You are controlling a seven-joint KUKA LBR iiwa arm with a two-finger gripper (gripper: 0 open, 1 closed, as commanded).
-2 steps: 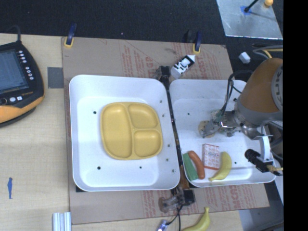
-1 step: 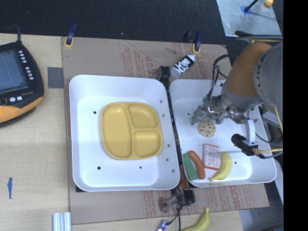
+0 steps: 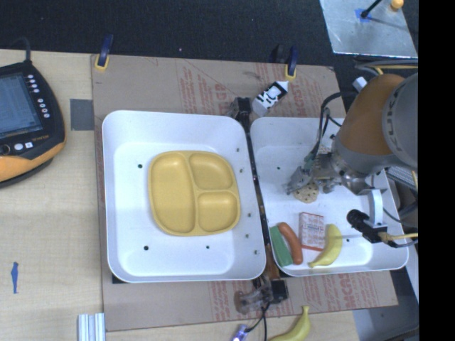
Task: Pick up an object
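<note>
Camera view: arm (image 3: 377, 119) at right of frame, gripper (image 3: 307, 183) low in the right bin (image 3: 284, 137).
Grip: cannot tell.
Risk: fingers glance off the cookie (image 3: 307, 191), nudging it away.

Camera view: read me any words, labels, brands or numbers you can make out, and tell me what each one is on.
None can be read for certain.
Cardboard sheet: rows of red print, too blurred to read.
Small packet in the right bin: red and white print, too small.
Handheld pendant: screen and buttons, no legible text.
</note>
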